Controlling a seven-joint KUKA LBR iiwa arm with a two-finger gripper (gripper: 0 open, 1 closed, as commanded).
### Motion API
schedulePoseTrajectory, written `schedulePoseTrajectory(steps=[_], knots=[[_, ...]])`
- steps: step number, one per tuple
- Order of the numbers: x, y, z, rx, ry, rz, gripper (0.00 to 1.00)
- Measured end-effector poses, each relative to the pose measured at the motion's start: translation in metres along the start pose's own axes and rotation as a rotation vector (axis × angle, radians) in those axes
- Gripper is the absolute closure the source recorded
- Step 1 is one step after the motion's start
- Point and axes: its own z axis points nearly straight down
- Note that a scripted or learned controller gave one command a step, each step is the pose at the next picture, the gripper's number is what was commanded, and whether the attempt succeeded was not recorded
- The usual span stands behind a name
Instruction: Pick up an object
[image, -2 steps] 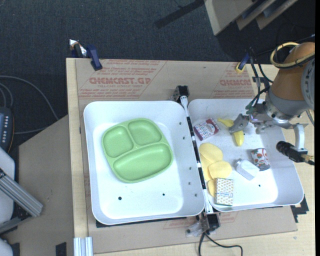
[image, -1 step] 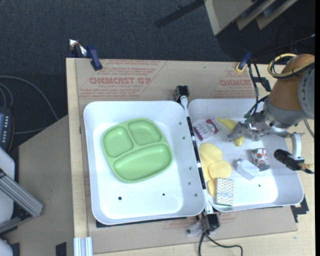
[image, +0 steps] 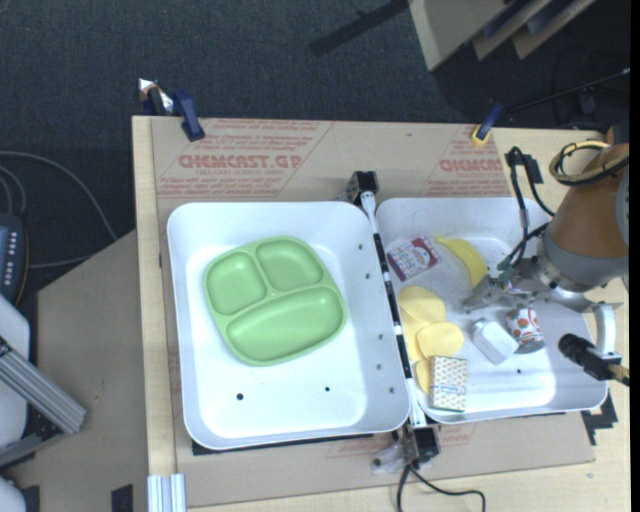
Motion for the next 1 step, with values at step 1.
schedulePoseTrajectory(steps=[1], knots=[[0.0122,-0.0349,0.0002,0.0,0.001,0.0,0.0]])
